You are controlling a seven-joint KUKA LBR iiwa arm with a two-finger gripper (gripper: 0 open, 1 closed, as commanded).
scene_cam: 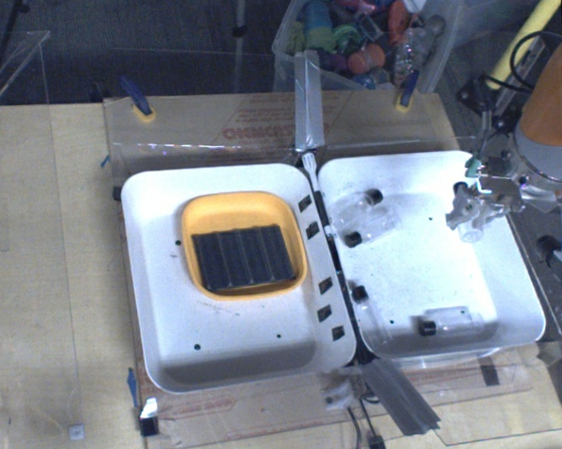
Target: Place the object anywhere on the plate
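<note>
i can't read the faint red print on the clear sheet (257, 131); my claw (468, 214) blurs, grip state unclear, beside the black ridged slab (243, 258) on yellow plate (194, 214).

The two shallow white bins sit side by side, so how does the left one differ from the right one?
The left white bin holds a yellow rounded-square plate with a dark ribbed rectangular block lying on it; the right white bin holds small clear plastic items with black caps, scattered apart. The metal two-finger gripper hangs over the right bin's far right side, not the left bin. Both are shallow, white, round-cornered and meet at a central divider.
</note>
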